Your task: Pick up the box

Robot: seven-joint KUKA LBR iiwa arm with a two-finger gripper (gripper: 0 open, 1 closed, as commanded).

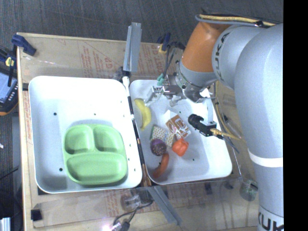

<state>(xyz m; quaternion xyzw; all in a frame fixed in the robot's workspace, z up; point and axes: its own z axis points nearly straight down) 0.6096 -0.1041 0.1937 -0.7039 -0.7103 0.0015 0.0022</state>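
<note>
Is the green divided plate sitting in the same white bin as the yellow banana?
No, the green divided plate lies in the left white bin, the yellow banana in the right white bin.

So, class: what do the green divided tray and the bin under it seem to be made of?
Green divided tray: probably moulded plastic, matt, judging by its even colour and soft rounded compartments.
Left bin: likely smooth white plastic with a slight sheen and rounded corners, though the view leaves this open.

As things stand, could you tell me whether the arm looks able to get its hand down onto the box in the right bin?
Probably yes. The hand hovers over the right bin, and the box lies just below it with its top uncovered. The banana and orange piece sit beside it, not on it.
</note>
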